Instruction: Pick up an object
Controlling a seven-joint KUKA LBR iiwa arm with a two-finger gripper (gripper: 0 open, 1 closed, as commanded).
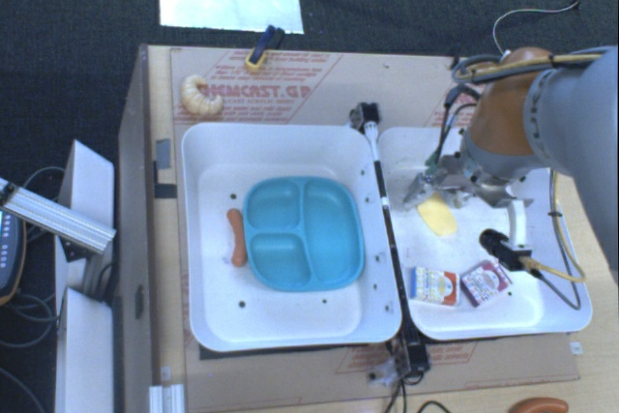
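Yellow and soft-looking, the small oval lump (438, 217) lies in the right white bin (556, 305), just below the grey gripper (432, 189). Its long side slants down to the right. I cannot tell how far the gripper is open or whether it holds anything.

The bench (290, 77) is topped with brown printed cardboard and bears two white bins side by side, touching along a dark middle strip: the left bin (208, 208) and the right bin (556, 309). On the cardboard behind the left bin lie a pale curled toy (199, 96), near the back left corner, and a yellow-and-black clamp (263, 48) at the back edge. An orange object (538, 404) lies at the front right, cut off by the frame.
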